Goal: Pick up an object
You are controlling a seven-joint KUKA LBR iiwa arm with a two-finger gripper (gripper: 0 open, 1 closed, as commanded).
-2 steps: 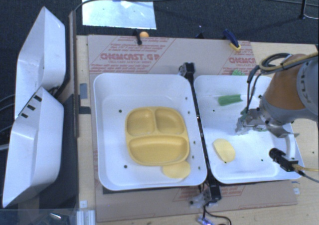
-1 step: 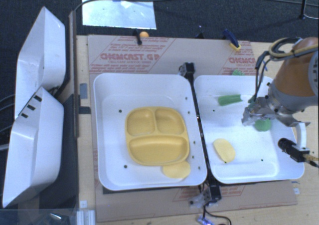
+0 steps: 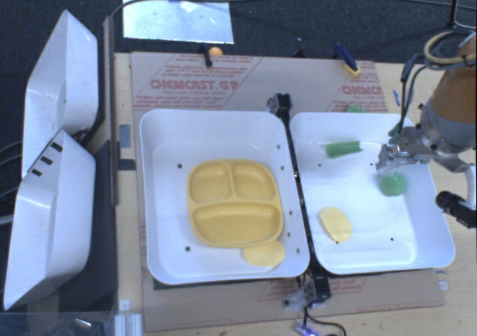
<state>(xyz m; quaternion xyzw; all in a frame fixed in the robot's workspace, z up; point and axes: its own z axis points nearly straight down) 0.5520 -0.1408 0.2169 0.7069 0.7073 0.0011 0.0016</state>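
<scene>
Directly beneath the tool (image 3: 393, 161), a green ball (image 3: 393, 184) in the right bin (image 3: 373, 252); finger state unclear.

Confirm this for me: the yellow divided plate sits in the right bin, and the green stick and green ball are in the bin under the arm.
Not quite. The camera view shows the yellow divided plate in the left bin, not the right one. The rest holds: the green stick and green ball lie in the right bin, under the arm, with the pincer just above the ball.
</scene>
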